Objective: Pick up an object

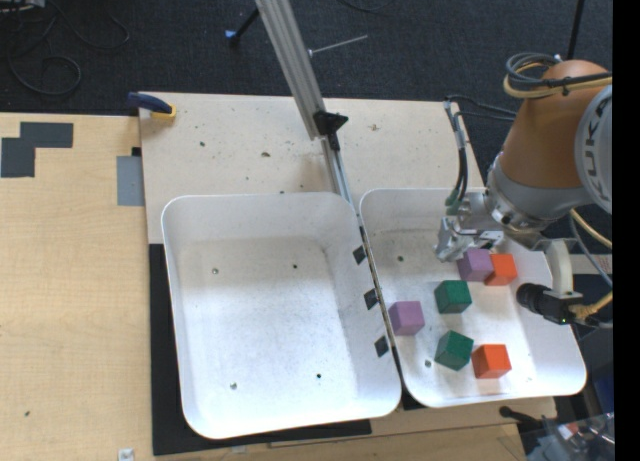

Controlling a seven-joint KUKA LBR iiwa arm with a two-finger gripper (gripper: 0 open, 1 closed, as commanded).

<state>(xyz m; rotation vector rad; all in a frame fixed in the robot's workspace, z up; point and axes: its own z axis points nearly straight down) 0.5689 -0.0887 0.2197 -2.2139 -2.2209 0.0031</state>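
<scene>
The grey arm with its orange band (548,139) reaches in from the right and hangs over the far part of the right shallow white plastic bin (430,211). Its metal pincer (462,242) points down at the bin floor, just left of a purple cube (476,264). Whether the pincer is apart or together cannot be told from this slant, and no block shows between its tips.

Six small cubes lie in the right bin. The purple cube near the pincer touches an orange cube (502,269) on its right side. Just nearer than those two sits a green cube (453,296). A second purple cube (406,317) lies farther left, close to the wall the two bins share. Toward the near edge a second green cube (454,350) sits tilted, with a second orange cube (491,360) just beside it on the right.

The left shallow white plastic bin (190,219) shows a bare floor marked with dark specks. Small black clips (371,299) sit along the shared wall between the bins.

A slanted silver aluminium bar (293,54) with a checkered tip rises from the far edge of the bins toward the upper middle. The pale wooden bench (240,144) carries both bins, and a blue and yellow clamp (151,105) rests at its far left corner. Black cables (459,154) run down beside the arm.
</scene>
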